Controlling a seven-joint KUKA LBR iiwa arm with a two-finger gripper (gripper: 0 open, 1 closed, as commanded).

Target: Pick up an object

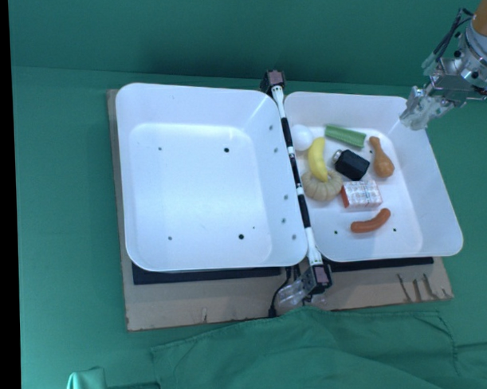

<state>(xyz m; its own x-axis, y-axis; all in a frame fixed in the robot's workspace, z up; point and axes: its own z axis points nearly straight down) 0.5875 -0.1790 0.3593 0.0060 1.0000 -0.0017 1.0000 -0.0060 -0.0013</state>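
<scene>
In the right-hand bin (436, 215), toward its inner side, we see a small heap of toy food: a white egg (303, 136), a yellow banana (317, 157), a green cucumber stick (345, 135), a black block (352, 163), an orange-brown drumstick (381, 157), a tan pretzel-like pastry (322, 186), a red-and-white box (361, 194) and an orange sausage (370, 221). The left-hand bin (145, 113) sits beside it on the tabletop (60, 196). Our gripper (417, 114) hangs over the far right corner of the right-hand bin, above and apart from every item, and we cannot tell whether it is parted or closed from this angle. We judge all these pieces to be light, hollow plastic, stiff and rather smooth, so they may skid or roll under a poor pinch. The sausage looks the best choice, since it lies alone near the front; we would take it across its narrow middle. The drumstick, nearest the gripper, could be taken at its thin upper shank, though its round end may slip.
</scene>
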